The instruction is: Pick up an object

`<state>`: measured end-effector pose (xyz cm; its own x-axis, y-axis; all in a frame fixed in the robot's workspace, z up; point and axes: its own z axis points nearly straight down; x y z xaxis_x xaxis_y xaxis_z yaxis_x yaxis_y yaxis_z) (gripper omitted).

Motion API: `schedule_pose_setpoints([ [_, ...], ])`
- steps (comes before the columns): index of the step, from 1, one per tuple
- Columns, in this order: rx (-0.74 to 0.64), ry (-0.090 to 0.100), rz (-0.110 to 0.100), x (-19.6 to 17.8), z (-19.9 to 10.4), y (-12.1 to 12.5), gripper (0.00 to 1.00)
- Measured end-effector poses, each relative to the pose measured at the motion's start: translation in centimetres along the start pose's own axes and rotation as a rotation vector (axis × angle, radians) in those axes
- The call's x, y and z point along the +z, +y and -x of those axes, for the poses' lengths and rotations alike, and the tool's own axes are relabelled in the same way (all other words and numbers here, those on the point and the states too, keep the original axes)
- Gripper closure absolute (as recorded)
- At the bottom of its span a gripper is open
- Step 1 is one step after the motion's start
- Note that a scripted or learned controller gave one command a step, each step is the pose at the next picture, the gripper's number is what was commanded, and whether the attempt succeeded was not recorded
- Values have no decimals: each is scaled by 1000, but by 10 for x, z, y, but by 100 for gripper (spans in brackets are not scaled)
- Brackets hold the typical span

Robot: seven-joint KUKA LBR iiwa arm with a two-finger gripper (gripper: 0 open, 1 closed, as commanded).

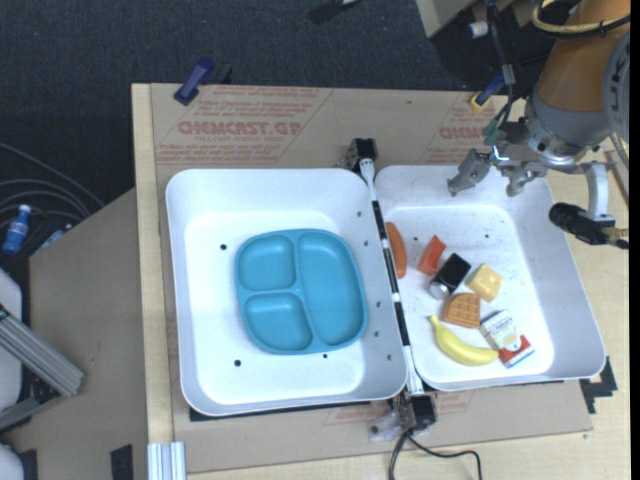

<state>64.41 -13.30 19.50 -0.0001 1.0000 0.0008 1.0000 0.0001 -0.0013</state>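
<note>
My gripper (492, 178) hangs over the far rim of the right bin (560, 298), its two fingers spread apart with nothing between them. Below it in that bin lie small toy foods: an orange carrot-like piece (397, 250) at the left wall, a red-orange block (431, 255), a black block (452, 271), a pale yellow cheese wedge (485, 282), a waffle-like piece (463, 311), a yellow banana (463, 346) and a small white and red carton (505, 335). All lie well in front of the gripper.
The left bin (200, 268) holds a blue divided plate (299, 290). A black clamp (364, 154) sits where the bins meet at the back, another (415, 410) at the front. A blue clip (193, 81) lies on the board's far left corner.
</note>
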Motion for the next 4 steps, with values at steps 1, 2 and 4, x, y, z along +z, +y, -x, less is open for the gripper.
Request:
schedule_pose_setpoints([
  [1,-1,0,0,111,-26,-2,0],
  [2,0,0,2,100,-26,-1,100],
  [4,0,0,4,90,-27,0,100],
])
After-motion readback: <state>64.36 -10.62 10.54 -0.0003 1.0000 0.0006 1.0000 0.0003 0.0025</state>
